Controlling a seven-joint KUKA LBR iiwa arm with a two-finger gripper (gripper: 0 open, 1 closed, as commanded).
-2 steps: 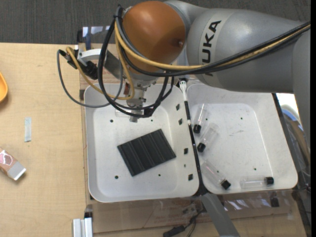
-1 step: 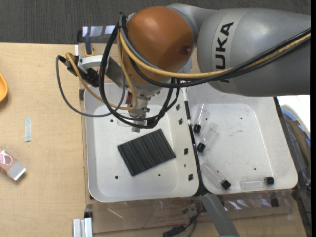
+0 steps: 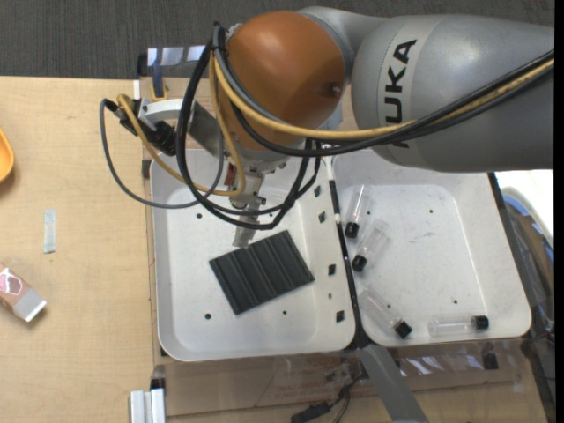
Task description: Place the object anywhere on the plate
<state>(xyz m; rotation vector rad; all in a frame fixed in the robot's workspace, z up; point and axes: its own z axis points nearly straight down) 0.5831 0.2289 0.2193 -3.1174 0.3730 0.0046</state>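
Note:
A dark grey ribbed plate (image 3: 262, 272) lies flat and turned at an angle in the middle of the left bin (image 3: 176, 324). My gripper (image 3: 246, 227) hangs from the orange wrist just above the plate's far edge, pointing down into the left bin. Nothing can be made out at its tip. Several clear tubes with black caps lie in the right bin (image 3: 493, 263): one by the divider (image 3: 355, 214), one beside it (image 3: 370, 243), one near the front (image 3: 389, 316) and one at the front right (image 3: 458, 325).
The big grey arm covers the back of both bins. Black cables loop off the wrist over the left bin's back left corner (image 3: 141, 161). On the wooden bench to the left lie a small grey strip (image 3: 49, 232) and a wrapped item (image 3: 19, 294).

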